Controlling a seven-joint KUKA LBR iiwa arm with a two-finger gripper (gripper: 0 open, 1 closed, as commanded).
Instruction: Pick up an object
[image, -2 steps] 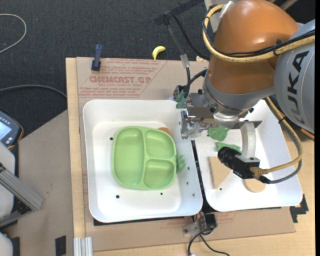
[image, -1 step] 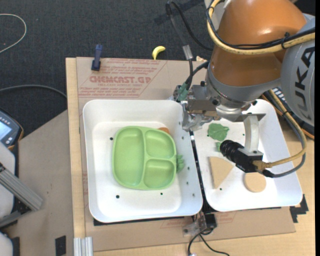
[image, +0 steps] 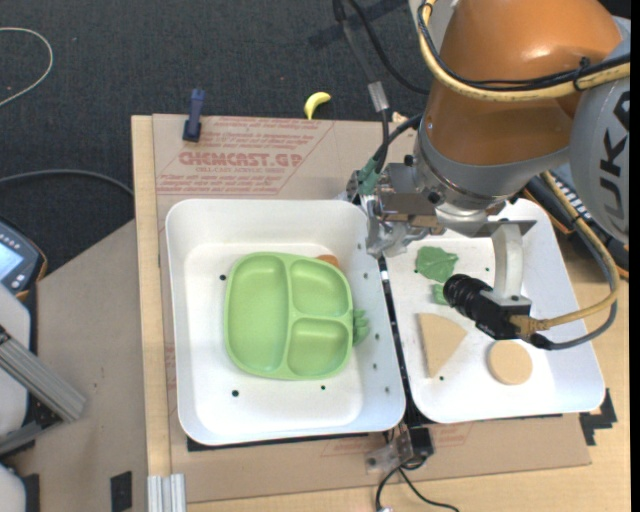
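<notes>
My gripper hangs low over the ridge where the two bins meet, at the far end of the right bin. Right of it lies a green leafy piece, with a smaller green scrap just below. A tan wedge and a tan round disc rest nearer the front. The left bin holds a green divided plate; an orange item peeks out behind it and a small green item touches its right edge. I see nothing in the gripper.
The arm's orange band and grey wrist cover the right bin's far corner. A black cylinder on a cable hangs over that bin's middle. Both bins stand on a cardboard sheet bearing a blue clip; a yellow item lies beyond it.
</notes>
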